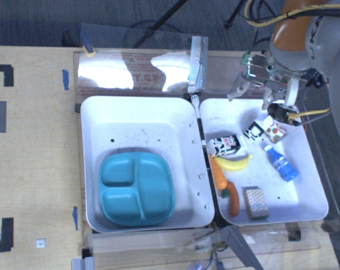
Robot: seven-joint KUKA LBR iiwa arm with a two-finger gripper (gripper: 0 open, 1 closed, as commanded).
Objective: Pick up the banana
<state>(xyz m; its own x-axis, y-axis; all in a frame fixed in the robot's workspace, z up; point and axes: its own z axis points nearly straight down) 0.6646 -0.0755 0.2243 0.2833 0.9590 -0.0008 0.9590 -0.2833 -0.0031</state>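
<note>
Currently the banana lies in the right bin, just below the black-and-white carton and touching the carrot. It is likely light, curved and smooth; grasp across its midsection. The gripper hovers above-right of the carton, fingers spread, empty.

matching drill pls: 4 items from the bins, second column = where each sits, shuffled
Items:
1. banana
2. teal divided plate
3. blue bottle
4. carrot

Places:
A. left bin, toward its near side
B. right bin, against the left wall, just below the banana
C. right bin, right of the banana
D. right bin, under the black-and-white carton

Pairs: 1-D, 2-A, 3-C, 4-B
</note>
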